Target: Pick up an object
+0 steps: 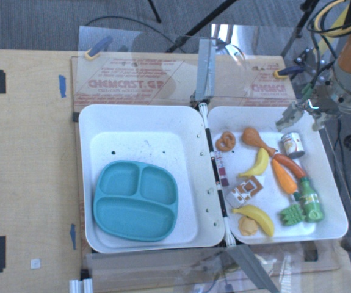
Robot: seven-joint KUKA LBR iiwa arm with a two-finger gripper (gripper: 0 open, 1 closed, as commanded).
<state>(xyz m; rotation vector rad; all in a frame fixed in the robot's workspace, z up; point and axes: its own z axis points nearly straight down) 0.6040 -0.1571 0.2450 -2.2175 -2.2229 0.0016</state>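
The right bin (334,182) holds several toy foods: a pretzel (226,141), a drumstick (256,138), a small tin can (292,144), a red sausage (289,163), a carrot (284,177), two bananas (259,162) (258,218), a green bottle (310,201), a green leafy piece (290,215), a brown-and-white block (247,190) and an orange lump (246,225). My gripper (301,122) hangs over the bin's far right corner, just beyond the can. Its fingers are spread open with nothing between them.
A teal divided plate (137,200) lies in the left bin (102,127). A red marker (222,170) rests against the wall between the bins. Clear acrylic sheets (132,81) lie behind the bins, and cables and tripod legs stand at the back right.
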